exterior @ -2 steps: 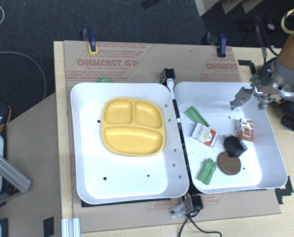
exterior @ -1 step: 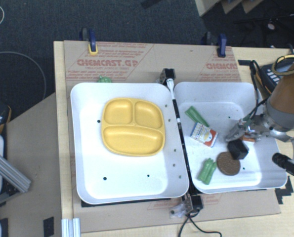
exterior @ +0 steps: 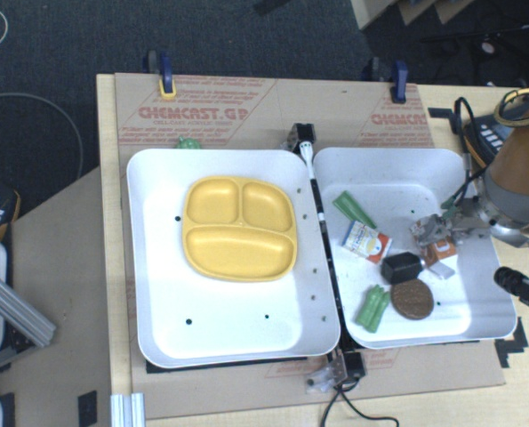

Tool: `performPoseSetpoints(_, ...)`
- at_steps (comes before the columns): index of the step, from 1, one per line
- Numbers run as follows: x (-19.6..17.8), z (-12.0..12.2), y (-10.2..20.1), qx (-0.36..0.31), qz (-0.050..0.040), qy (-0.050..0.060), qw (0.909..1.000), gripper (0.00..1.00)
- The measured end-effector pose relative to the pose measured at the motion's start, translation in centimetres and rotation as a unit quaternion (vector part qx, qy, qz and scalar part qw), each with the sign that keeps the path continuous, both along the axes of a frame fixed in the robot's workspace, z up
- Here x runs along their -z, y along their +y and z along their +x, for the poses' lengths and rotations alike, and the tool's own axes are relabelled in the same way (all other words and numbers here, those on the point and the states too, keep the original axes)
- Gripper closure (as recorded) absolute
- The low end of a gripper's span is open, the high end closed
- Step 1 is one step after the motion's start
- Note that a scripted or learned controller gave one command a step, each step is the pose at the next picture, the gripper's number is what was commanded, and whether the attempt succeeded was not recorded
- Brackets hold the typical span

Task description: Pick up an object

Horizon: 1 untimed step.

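The right bin (exterior: 397, 157) holds several small items: a green bar (exterior: 354, 212), a white, blue and red packet (exterior: 364, 240), a black block (exterior: 401, 265), a brown round disc (exterior: 412, 299) and a second green piece (exterior: 372, 308). My gripper (exterior: 431, 232) hangs low over the bin's right side, reaching in from the right on the grey arm (exterior: 513, 189). A small orange-brown item (exterior: 439, 253) lies just below and touching or nearly touching the gripper; whether it is held is unclear.
The left bin (exterior: 157, 265) carries a yellow divided plate (exterior: 240, 228). Blue clamps (exterior: 165, 71) (exterior: 399, 80) pin the cardboard at the back. Cables and a black device (exterior: 486, 132) sit at the right rear.
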<state>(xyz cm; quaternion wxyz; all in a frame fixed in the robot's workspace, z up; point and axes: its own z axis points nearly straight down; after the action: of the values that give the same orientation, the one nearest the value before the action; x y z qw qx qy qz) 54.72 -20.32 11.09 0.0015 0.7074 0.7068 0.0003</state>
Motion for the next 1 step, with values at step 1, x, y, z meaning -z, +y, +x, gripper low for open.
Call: performPoseSetpoints(1,-0.03,-1.45,7.46,-0.003,0.0029,0.003,1.0000,1.00)
